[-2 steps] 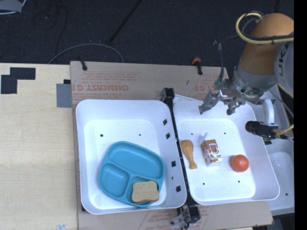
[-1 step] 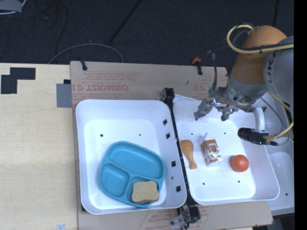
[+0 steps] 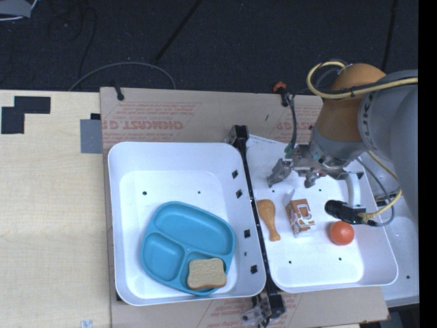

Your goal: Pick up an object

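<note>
Left bin [image 3: 123, 183]: blue divided plate [image 3: 181, 241] toward its front edge, bread slice [image 3: 206, 273] in the plate's front compartment. Right bin [image 3: 382, 265]: drumstick [image 3: 268, 219] near the left wall, small brown carton [image 3: 300, 216] just beside it, tomato [image 3: 341, 233] toward the right edge. Gripper [image 3: 295, 171] hangs over the back of this bin, jaws spread, holding nothing. Risk: drumstick and carton sit close; a descent between them could nudge both and close on neither.

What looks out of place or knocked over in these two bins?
Nothing stands out. The blue tray lies flat in the left bin with bread in one compartment; a drumstick, carton and tomato lie apart in the right bin.
</note>
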`<state>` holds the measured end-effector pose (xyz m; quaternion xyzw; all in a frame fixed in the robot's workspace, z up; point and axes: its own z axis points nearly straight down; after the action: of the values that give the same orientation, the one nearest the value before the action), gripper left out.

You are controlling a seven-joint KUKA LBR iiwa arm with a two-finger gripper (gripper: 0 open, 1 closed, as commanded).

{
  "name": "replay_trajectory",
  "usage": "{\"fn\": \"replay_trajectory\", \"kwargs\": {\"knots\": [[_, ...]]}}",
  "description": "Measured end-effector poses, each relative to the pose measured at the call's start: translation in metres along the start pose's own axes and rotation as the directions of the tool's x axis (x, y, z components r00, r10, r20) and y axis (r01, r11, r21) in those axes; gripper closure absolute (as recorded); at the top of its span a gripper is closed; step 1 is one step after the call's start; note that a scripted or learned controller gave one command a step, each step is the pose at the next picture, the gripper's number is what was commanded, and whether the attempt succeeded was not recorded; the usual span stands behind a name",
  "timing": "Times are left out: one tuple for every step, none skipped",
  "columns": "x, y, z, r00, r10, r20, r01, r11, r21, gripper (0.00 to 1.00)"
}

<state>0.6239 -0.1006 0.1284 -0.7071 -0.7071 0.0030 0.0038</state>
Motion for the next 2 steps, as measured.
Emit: {"fn": "replay_trajectory", "kwargs": {"knots": [[0.001, 0.000, 0.043, 1.000, 0.001, 0.000, -0.001, 1.000, -0.005, 0.00], [0.000, 0.000, 0.031, 1.000, 0.005, 0.001, -0.005, 1.000, -0.004, 1.00]]}}
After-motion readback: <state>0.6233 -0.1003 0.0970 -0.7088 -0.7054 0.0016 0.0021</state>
